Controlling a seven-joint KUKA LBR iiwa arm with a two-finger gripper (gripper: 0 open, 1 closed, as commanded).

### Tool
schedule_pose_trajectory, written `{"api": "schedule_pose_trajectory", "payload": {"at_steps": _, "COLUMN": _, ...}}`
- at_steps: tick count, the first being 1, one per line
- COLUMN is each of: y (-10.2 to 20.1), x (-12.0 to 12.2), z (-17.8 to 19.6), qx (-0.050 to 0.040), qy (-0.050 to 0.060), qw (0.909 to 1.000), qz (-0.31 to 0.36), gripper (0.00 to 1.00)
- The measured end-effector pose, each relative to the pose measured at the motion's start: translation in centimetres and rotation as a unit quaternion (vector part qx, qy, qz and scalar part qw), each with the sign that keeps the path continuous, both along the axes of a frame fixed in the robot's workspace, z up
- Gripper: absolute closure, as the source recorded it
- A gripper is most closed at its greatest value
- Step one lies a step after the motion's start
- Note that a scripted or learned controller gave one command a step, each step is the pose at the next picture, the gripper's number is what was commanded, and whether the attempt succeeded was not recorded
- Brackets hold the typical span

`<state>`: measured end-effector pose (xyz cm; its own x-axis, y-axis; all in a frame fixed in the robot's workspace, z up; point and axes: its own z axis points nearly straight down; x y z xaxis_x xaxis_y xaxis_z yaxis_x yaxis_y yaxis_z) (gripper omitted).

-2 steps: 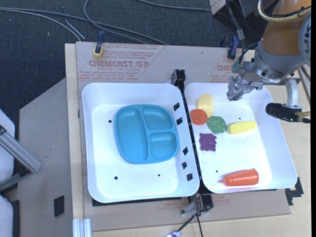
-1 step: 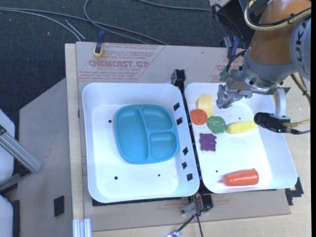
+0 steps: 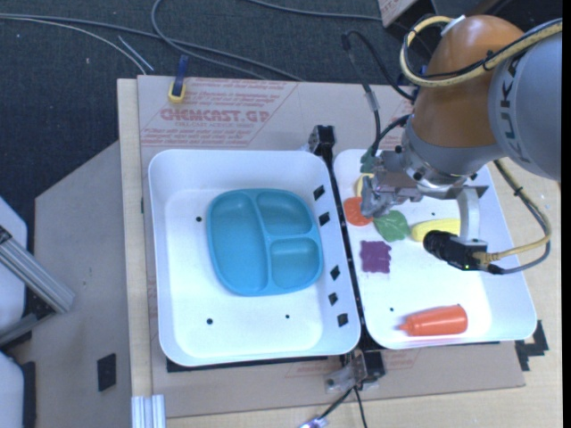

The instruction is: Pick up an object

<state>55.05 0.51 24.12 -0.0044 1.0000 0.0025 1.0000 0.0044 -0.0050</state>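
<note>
Dark grey carpet is lying around a flat brown cardboard sheet (image 3: 223,105) printed with red lettering, and thin cables are trailing across the floor beyond it. On this sheet, two shallow white plastic bins are sitting side by side, touching along a black divider with clips.

Left of the divider, the smooth left bin (image 3: 178,310) is holding a glossy blue plastic divided plate (image 3: 265,239) with three compartments, lying flat near the middle and leaving bare floor all around it.

Right of the divider, the right bin (image 3: 508,319) is carrying small toy pieces. Just beside the divider, a flat orange disc-shaped piece (image 3: 355,212) is peeking out, with a crinkled purple piece (image 3: 376,257) in front of it and a green leafy piece (image 3: 393,227) close by. Nearer the front rim, a smooth orange carrot-shaped object (image 3: 435,320) is lying on its side, well apart from the rest, with open floor around it.

Above the green and orange pieces, the metal two-finger gripper (image 3: 379,199) is hanging low under the grey arm's orange band (image 3: 464,78); whether it is clenched or released cannot be told. A yellow piece (image 3: 434,229) is sitting partly hidden by black cabling.
</note>
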Motion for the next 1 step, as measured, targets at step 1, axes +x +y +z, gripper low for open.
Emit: {"api": "schedule_pose_trajectory", "payload": {"at_steps": 1, "y": 4.57, "x": -3.34, "z": -0.82, "qx": 0.0000, "qy": 0.000, "qw": 1.0000, "qz": 0.000, "gripper": 1.00}}
